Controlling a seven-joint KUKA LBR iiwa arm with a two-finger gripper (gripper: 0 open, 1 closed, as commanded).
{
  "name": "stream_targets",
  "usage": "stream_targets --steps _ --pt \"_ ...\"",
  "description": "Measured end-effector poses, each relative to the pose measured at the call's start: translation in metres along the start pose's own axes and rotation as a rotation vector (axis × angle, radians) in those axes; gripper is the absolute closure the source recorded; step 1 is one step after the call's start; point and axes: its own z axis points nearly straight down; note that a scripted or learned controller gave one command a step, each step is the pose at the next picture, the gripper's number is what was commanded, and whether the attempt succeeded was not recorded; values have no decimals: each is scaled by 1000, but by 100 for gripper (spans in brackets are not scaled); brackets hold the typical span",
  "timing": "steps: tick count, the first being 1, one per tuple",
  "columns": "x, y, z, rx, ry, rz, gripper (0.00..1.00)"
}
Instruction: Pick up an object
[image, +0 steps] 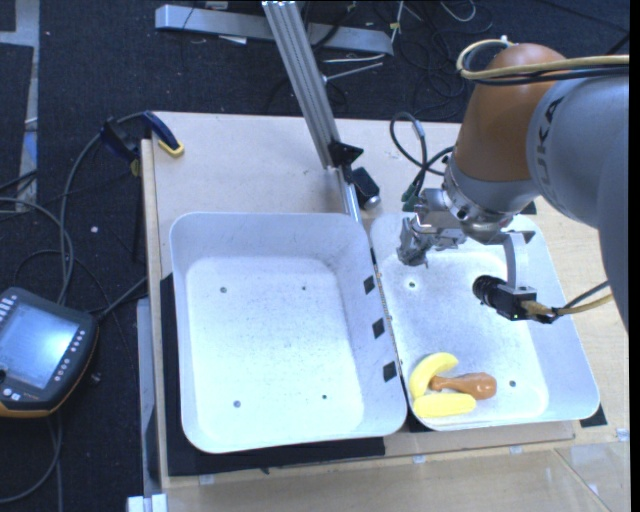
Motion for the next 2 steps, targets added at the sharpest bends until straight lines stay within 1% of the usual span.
stream_targets --steps 1,2 --pt "44 19 -6 -1 0 1 100" --pt "94 33 9 1 0 1 100"
